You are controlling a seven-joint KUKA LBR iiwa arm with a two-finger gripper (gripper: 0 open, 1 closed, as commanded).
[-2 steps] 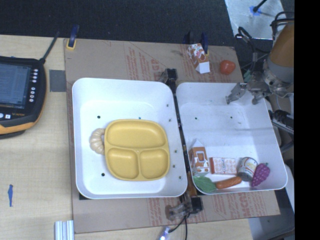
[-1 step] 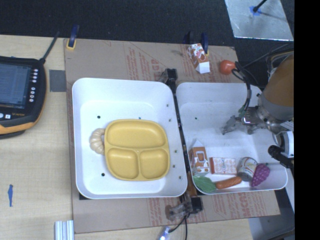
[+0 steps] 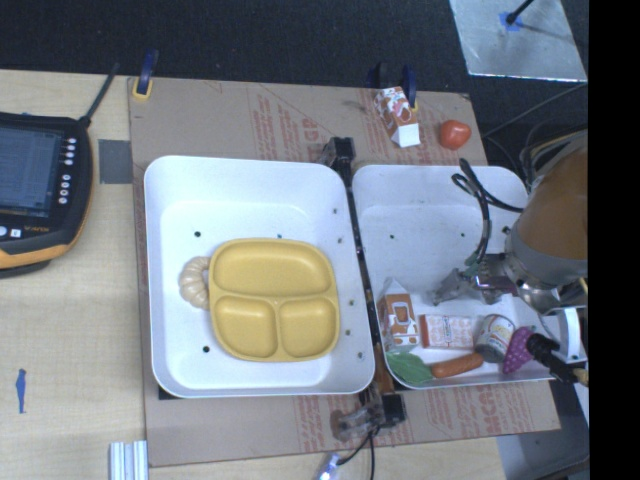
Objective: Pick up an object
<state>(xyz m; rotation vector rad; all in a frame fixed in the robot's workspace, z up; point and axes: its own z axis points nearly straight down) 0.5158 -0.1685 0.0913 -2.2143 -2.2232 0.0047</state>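
My gripper [image 3: 458, 286] hangs low over the right white bin [image 3: 420, 208], reaching in from the right below the grey and orange arm [image 3: 555, 218]. Just under and in front of it lie a small brown-and-white carton [image 3: 398, 320], a flat pale packet [image 3: 447, 330], a tin can [image 3: 494, 336] and a purple bunch of grapes [image 3: 518, 350]. An orange sausage [image 3: 457, 367] and a green leaf [image 3: 407, 369] rest along the bin's front wall. I see nothing lifted off the bin floor.
The left white bin [image 3: 190, 208] holds a yellow divided plate [image 3: 272, 298] with a beige shell-like item [image 3: 193, 281] at its left edge. Behind the bins stand a small carton [image 3: 397, 116] and a red tomato [image 3: 454, 133]. A pendant tablet [image 3: 35, 188] lies far left.
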